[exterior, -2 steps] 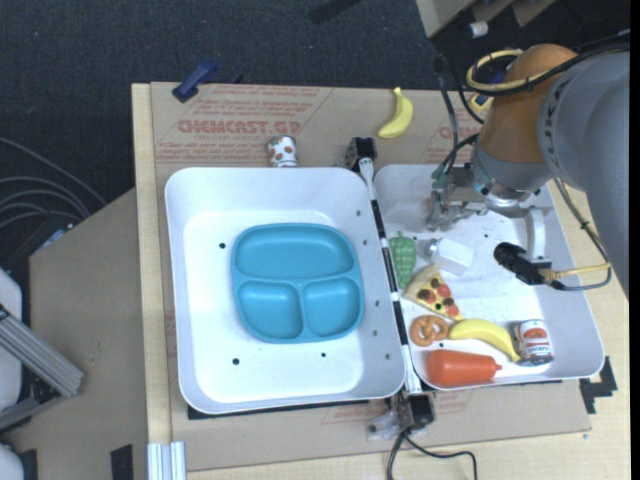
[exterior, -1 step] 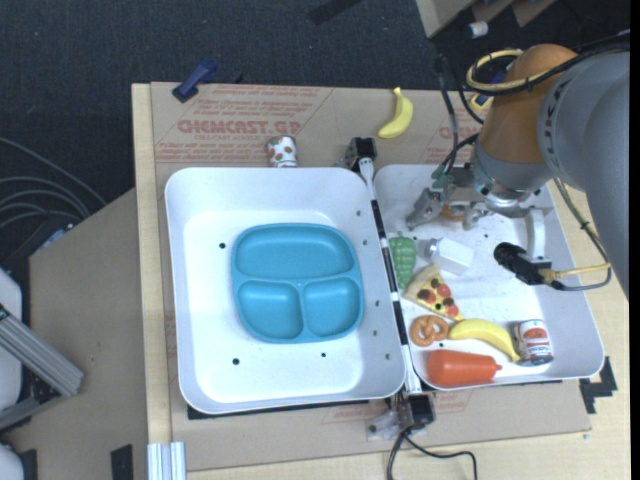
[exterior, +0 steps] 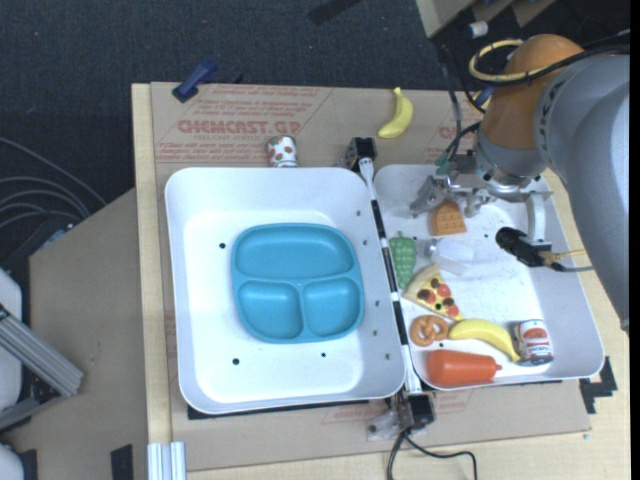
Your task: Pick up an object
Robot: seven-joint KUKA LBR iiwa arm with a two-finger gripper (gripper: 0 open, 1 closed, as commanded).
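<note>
**Over the far end of the right bin, gripper poised at a tan slice**

At the far end of the right bin (exterior: 575,298), the gripper (exterior: 445,204) points down. Its fingers stand spread apart rather than closed. A tan slice (exterior: 449,222), like a piece of toy toast, lies on the bin floor right at the fingertips. Whether either finger touches it cannot be told, and nothing is visibly clamped between them. The grey arm (exterior: 590,118) comes in from the right, its orange band (exterior: 520,88) just above the wrist.

Nearer the camera, more toy food fills the same bin. A green piece (exterior: 400,258) lies against the left wall, and a pizza slice (exterior: 434,293) sits just beside it. A pretzel (exterior: 430,329) touches the stem end of a banana (exterior: 483,336). A small can (exterior: 535,342) stands at the banana's other end, and an orange-red vegetable (exterior: 462,368) lies along the near wall.

The left bin (exterior: 190,268) holds a blue divided plate (exterior: 296,280) lying flat near its middle.

On the bench (exterior: 240,118) beyond the bins lie a second banana (exterior: 397,116) and a small spotted cup (exterior: 283,150). A blue object (exterior: 195,80) sits at the far left corner.
</note>
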